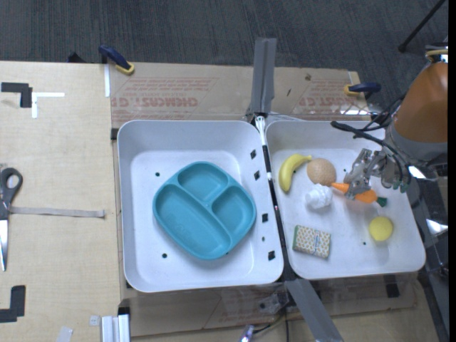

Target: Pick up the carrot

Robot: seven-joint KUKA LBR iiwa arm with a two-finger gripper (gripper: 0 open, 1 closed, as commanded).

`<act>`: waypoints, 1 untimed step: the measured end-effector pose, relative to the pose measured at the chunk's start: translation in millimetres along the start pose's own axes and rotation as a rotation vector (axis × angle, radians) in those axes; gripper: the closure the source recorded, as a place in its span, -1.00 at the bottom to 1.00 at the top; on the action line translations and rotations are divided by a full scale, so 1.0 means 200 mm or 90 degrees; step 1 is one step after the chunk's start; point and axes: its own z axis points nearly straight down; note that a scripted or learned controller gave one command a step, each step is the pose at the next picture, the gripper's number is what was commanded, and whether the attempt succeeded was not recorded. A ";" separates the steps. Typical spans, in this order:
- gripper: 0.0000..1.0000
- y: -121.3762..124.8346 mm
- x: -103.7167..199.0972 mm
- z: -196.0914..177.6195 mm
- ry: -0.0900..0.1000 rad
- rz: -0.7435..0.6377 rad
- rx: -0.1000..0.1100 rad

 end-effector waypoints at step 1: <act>1.00 0.31 0.08 -0.36 0.004 0.044 -0.001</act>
